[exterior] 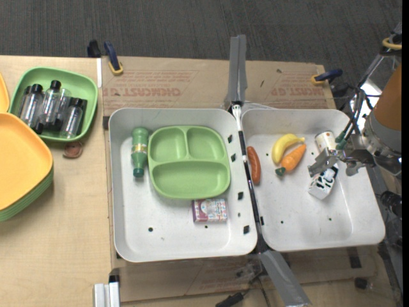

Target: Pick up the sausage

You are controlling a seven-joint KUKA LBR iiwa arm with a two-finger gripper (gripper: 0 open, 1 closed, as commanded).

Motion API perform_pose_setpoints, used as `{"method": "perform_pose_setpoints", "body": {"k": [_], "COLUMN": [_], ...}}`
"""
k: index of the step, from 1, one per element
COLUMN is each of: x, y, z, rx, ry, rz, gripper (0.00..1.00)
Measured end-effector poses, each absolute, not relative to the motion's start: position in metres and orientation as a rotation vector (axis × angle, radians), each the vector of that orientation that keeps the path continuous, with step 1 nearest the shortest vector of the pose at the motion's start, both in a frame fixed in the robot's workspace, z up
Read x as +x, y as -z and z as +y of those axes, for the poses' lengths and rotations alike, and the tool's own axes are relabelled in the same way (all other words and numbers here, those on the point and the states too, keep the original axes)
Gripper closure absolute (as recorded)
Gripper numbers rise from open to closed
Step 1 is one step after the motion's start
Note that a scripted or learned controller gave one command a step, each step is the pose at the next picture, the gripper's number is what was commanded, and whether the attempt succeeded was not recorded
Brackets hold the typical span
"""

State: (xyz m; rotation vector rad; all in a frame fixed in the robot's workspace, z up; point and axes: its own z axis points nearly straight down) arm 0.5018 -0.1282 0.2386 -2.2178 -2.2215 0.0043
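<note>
Right now sausage [254,164] lies along left edge of right bin [358,235], lengthwise, untouched. Gripper [329,160] hovers well apart from it, near bin's right edge, over white carton [323,183]; fingers look spread, nothing between them. Banana [285,146] and carrot [292,158] touch each other near bin's far edge, between sausage and gripper. Left bin [128,235] carries green divided plate [188,162], green bottle [139,151] by left edge, small box [210,210] near front.

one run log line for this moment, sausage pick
phase: approach | target: reddish-brown sausage at right bin left wall, untouched | gripper: over white carton, far from target | grasp: none
</note>
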Motion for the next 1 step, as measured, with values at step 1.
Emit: {"method": "perform_pose_setpoints", "body": {"k": [1], "x": [0.502], "y": [-0.2464], "z": [-0.1289], "rx": [-2.219], "ry": [-0.008], "rz": [-2.218], "gripper": [1.0]}}
